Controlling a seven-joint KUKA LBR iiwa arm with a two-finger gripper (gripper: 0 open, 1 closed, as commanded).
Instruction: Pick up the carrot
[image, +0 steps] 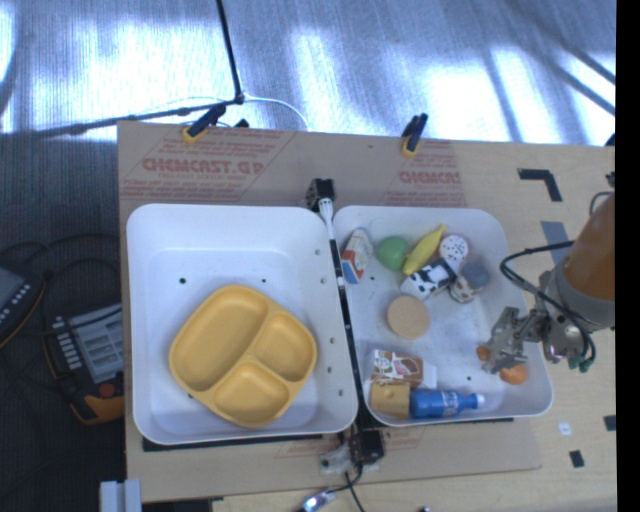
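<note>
Two white bins are seen side by side on a brown bench (200, 165), their inner rims touching along the middle. The left bin (160, 240) is taken up by a yellow divided plate (243, 354), with bare floor left along its far and left walls. The right bin (520, 405) is crowded toward its far side: a green ball (393, 250), a banana (424, 247), a white speckled ball (454, 247) and a black-and-white toy (426, 281) are bunched together, with a tan disc (408, 318) just in front of them. A blue bottle (443, 404) and a snack pack (398, 368) are laid along the near rim. Open floor is left between the disc and the right wall. The carrot (508, 371) is seen as orange pieces by the right wall, near the near-right corner. The gripper (505, 345) is lowered over it from the right, the arm (592, 270) crossing the rim. Whether the fingers are apart or closed on the carrot cannot be told from this angle. Two yellow clamps (411, 135) are fixed at the bench's far edge.
</note>
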